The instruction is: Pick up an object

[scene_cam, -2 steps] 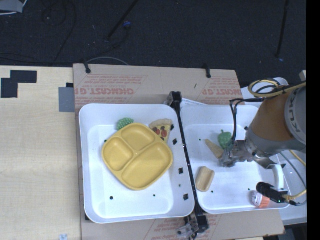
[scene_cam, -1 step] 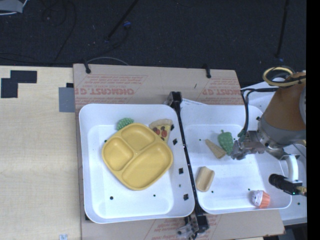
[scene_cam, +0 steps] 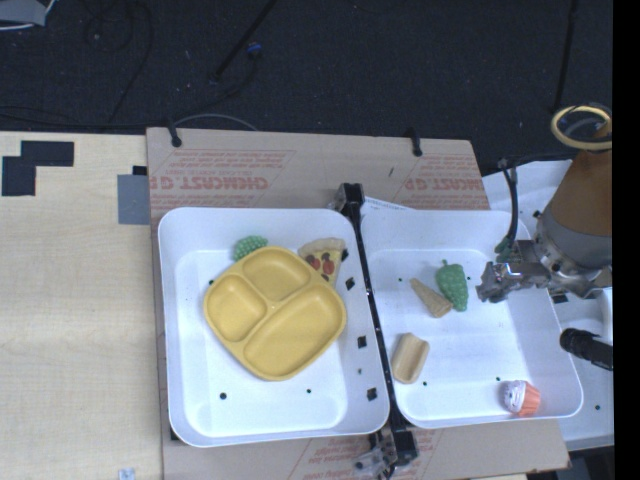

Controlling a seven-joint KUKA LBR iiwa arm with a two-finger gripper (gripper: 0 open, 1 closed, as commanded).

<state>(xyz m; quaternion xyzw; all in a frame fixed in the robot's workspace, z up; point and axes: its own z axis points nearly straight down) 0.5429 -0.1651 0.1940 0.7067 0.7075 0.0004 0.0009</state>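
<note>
The arm (scene_cam: 585, 203) is reaching in from the right and hanging over the right bin (scene_cam: 470, 403), its gripper (scene_cam: 497, 280) sitting near that bin's right wall. I cannot tell whether the gripper is gripping anything; nothing is visibly lodged in it.

The left bin (scene_cam: 190, 388) is carrying the yellow tray (scene_cam: 275, 313), which is filling most of its floor and lying at a slant. A broccoli (scene_cam: 250, 245) is peeking out at the tray's upper left edge and a pizza slice (scene_cam: 324, 257) at its upper right, both touching or tucked against the tray. Going for either is looking risky: the tray rim and the bin wall are crowding them, so a finger is likely to be landing on plastic.

In the right bin the green pepper (scene_cam: 454, 284) is lying just left of the gripper, and is probably the easiest pick. The cone (scene_cam: 432, 298) is touching or almost touching its left side, so a wide grab could be catching both or nudging the pepper away. The bread (scene_cam: 409, 357) is lying lower down near the divider (scene_cam: 365, 308), with little room on its left. The small orange and white toy (scene_cam: 520, 398) is sitting in the bottom right corner, hemmed in by two walls.

The widest free floor is lying in the middle of the right bin, between pepper, bread and toy.
</note>
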